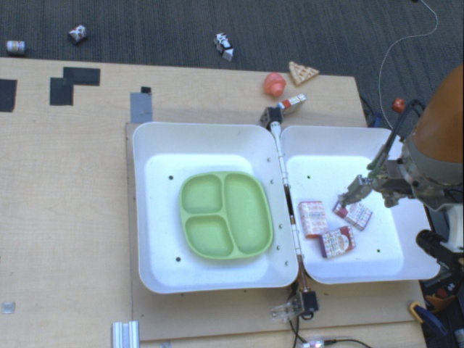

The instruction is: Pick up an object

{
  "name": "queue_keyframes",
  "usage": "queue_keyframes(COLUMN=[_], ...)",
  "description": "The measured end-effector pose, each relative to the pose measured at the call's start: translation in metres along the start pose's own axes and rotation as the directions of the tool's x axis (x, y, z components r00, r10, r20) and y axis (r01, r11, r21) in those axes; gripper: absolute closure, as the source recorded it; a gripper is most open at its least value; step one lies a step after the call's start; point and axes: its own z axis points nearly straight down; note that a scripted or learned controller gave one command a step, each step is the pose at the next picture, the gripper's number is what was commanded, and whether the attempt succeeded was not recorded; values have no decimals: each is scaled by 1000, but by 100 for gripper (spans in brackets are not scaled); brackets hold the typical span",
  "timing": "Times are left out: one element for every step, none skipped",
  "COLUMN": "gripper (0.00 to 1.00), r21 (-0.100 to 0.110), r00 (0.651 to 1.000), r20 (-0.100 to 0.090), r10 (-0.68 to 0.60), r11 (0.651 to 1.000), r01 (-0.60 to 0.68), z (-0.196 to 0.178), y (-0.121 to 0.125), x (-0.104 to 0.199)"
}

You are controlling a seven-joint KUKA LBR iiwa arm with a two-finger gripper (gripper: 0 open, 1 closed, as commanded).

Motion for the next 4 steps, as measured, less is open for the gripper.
queue_keyframes(gripper=[0, 0, 100, 0], r21=[2, -6, -11, -9], r00=[1000, 1000, 1000, 1000], r20=[1, 1, -2, -2], r10=[2, 2, 0, -1], r11=[1000, 1000, 1000, 1000], r01=[-2, -2, 0, 1], z=[73, 164, 153, 153], y=[-2, 0, 2, 2], x=[-52, -21, -19, -19])
